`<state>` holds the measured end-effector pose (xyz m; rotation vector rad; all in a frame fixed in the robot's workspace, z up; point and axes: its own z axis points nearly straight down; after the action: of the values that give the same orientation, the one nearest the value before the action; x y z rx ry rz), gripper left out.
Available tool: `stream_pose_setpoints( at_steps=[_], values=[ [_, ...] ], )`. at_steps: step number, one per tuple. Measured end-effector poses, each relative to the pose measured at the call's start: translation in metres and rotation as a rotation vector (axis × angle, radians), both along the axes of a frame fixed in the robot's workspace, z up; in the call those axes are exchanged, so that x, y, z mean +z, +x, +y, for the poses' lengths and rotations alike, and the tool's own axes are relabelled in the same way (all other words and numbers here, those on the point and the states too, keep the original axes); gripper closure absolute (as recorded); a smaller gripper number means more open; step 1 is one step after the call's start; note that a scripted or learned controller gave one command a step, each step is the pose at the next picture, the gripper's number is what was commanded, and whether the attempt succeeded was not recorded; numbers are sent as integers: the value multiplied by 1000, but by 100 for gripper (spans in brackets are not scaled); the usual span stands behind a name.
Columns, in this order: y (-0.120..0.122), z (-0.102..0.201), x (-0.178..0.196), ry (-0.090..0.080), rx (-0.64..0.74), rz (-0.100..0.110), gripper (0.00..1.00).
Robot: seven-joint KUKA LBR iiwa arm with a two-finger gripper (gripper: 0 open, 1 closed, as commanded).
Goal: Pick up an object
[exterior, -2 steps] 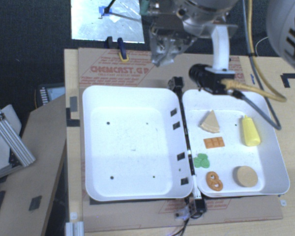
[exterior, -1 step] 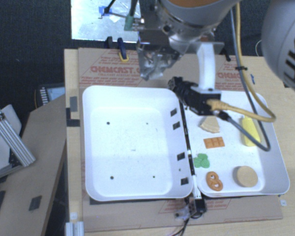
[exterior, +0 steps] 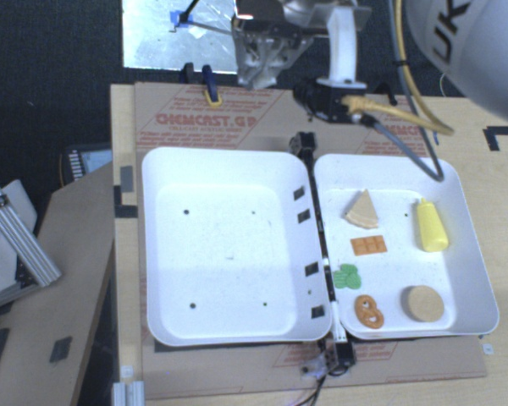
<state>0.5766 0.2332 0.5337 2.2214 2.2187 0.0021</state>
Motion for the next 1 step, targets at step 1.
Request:
stream_pose_setpoints(
  at_steps=[1],
  values=[
    [-41,-30,-143,-6,0,17,100]
  ],
)
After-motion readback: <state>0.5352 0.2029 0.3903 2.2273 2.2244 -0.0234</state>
